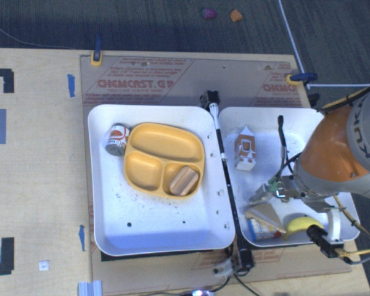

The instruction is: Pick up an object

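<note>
Nothing has yet been lifted, as far as can be judged — the pincer [272, 190] is lowered into the right bin [259, 117], and whether it is wide or narrow cannot be told. Just below it lie a flat brown wedge [265, 213] and a smooth curved yellow banana [303, 224]; above it stands a small carton [245, 152], boxy and printed. A grasp and a lift are left.

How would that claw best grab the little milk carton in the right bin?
Probably from straight above, closing across the two long sides of the small carton at its middle. It lies flat and alone on the right bin floor, with bare space on either side, so fingers should fit beside it there; its peaked end tapers and would likely slip.
</note>
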You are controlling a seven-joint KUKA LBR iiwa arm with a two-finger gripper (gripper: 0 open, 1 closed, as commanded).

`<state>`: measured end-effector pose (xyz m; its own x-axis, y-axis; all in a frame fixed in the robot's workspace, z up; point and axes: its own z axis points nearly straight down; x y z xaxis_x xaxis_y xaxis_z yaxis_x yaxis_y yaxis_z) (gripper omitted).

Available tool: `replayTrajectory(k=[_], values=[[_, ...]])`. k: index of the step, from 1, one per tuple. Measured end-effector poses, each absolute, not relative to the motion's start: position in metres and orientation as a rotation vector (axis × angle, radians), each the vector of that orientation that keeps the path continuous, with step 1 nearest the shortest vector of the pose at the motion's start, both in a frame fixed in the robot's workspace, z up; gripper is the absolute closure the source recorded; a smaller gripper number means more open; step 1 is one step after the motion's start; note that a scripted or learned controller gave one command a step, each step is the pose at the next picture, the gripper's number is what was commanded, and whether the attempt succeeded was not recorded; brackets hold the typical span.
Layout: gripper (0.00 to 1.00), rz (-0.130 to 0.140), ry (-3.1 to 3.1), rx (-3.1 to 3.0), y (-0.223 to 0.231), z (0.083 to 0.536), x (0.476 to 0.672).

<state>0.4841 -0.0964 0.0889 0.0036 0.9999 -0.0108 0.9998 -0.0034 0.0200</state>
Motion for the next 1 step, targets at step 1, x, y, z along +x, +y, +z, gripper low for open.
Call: replayTrajectory(k=[1], values=[[1.0,0.012,2.19,2.205,-0.0992,0.1006,0.4863]])
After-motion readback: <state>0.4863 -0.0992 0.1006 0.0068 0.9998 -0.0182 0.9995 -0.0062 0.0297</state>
